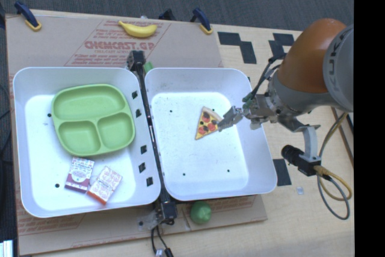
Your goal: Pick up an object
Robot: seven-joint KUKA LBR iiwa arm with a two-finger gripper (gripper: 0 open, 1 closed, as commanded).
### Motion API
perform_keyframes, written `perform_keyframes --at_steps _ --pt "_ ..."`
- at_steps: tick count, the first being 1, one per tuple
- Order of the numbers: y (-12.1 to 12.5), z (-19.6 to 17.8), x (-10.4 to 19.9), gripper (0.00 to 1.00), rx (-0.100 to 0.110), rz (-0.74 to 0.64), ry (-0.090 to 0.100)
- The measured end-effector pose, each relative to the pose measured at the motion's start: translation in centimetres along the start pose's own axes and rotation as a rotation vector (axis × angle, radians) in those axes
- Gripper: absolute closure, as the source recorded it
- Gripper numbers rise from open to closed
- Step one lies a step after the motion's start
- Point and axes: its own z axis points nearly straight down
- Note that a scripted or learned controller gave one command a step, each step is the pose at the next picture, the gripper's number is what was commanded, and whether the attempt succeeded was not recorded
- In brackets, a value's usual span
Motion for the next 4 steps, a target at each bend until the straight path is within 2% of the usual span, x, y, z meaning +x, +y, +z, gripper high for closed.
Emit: perform_keyframes --at_steps 1,2,3,4 --pt "6.6 9.6 -3.4 0.00 0.003 -0.003 -0.001" --pt "13.9 13.2 -3.4 0.00 0.000 0.000 0.001" --pt "5.8 13.1 -3.4 0.00 0.001 -0.001 -0.001" --pt "5.9 12.0 -3.4 1.00 0.001 -0.004 -0.001"
